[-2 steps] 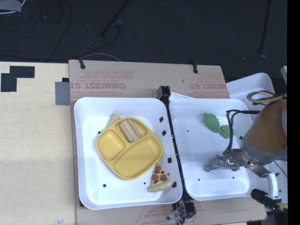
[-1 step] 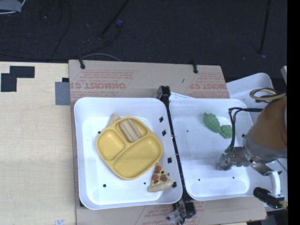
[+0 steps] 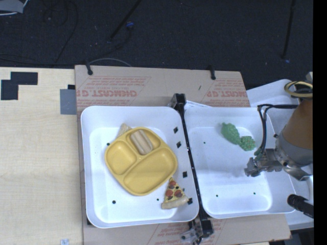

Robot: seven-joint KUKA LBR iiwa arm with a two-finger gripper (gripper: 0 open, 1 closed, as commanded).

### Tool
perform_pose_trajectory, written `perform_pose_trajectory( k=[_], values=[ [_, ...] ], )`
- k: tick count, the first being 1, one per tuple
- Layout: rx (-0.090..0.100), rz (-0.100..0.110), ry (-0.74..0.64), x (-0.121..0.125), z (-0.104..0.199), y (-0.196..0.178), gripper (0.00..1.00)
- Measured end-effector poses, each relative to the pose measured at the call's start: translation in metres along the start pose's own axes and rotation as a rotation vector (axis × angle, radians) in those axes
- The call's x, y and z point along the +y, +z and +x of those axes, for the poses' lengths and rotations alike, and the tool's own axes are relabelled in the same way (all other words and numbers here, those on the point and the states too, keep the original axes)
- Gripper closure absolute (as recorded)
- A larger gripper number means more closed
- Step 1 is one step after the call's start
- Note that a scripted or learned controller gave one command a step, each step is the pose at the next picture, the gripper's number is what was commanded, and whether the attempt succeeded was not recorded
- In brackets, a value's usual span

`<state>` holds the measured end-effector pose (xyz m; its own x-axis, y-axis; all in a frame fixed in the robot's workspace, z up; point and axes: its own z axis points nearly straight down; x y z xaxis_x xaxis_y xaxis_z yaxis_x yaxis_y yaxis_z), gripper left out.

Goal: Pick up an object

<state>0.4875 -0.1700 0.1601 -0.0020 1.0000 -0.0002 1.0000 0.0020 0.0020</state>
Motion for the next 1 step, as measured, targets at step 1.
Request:
perform_pose_trajectory(
  k=[1],
  values=[
    [0.000,0.002,0.000,-0.0059,-0.0065,-0.0572,1.00]
  ],
)
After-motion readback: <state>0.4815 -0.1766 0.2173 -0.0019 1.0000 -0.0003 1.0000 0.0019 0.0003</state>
